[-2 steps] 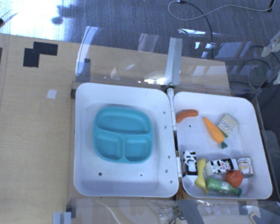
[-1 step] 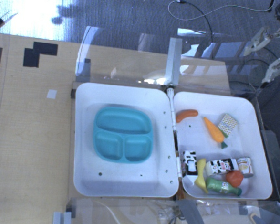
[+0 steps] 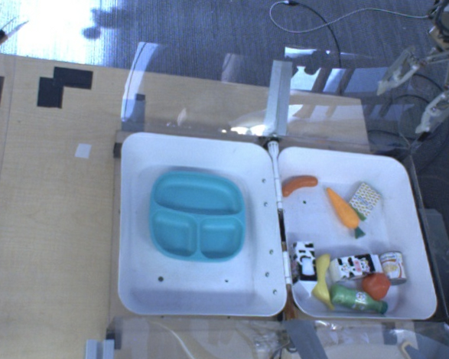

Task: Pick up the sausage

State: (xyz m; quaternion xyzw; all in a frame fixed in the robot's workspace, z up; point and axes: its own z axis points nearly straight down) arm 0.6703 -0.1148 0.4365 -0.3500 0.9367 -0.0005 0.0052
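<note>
Sausage [image 3: 299,185] sits at right bin's [image 3: 408,188] far-left corner, likely light, smooth, slippery, so pinch it mid-length across the width; gripper [image 3: 437,105] state: you can't tell.

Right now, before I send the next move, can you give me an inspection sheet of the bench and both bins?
Surface: wooden bench bearing two shallow white bins side by side.
Job's things: sausage lies in the right bin, at its upper left, close to the divider, apart from the other items.
Clutter: toy carrot, small patterned box, milk carton, cow-print carton, banana, green bottle, tomato, can, all in the right bin; teal divided plate in the left bin.
Tool: at the upper right corner, off the bins; finger state unclear.
Cables: black cable looping on the floor beyond the bench.
Surroundings: grey carpet, metal frame.
</note>
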